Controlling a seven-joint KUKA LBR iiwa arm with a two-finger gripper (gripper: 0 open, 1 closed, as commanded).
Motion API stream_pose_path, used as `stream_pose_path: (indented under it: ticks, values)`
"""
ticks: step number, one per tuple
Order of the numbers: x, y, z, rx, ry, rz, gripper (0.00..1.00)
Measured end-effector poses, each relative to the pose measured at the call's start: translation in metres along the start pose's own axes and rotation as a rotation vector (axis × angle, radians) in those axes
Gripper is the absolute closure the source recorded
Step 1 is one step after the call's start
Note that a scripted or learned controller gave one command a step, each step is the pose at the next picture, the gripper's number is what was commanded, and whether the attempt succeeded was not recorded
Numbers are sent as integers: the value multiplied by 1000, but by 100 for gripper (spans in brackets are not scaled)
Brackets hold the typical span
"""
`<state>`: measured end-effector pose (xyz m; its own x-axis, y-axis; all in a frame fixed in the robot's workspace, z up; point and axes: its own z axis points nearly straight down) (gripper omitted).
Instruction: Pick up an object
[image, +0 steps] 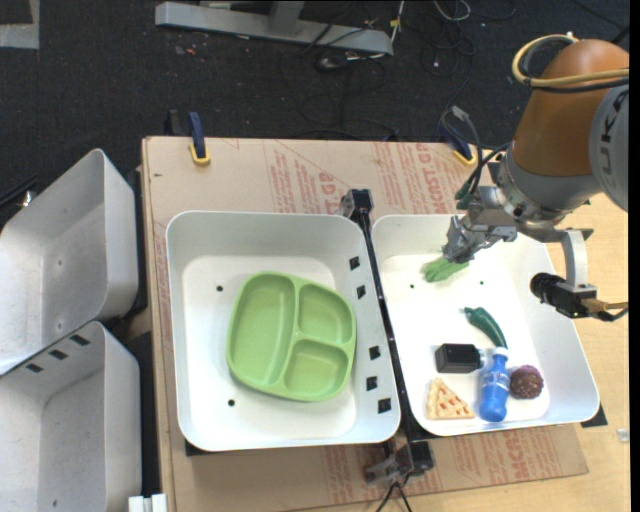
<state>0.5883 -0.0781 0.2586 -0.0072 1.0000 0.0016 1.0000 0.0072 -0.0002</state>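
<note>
Six small objects lie in the right bin; the gripper sits low at its far end, touching a pale green piece, probably mid-pick, though its grasp cannot be told

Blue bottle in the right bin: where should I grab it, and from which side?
Grip the blue bottle across its body, coming straight down from above. It lies flat, lengthwise toward the bin's near wall, with the pizza slice toy on one flank and the dark red ball on the other, so the finger gaps look tight; its cap end near the black block may be freer.
</note>
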Motion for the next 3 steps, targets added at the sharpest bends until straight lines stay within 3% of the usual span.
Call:
stream_pose_path:
  ticks: [1, 3]
  values:
    - [55, -13, 17, 3, 0, -1, 100]
    - [152, -15, 27, 3, 0, 0, 100]
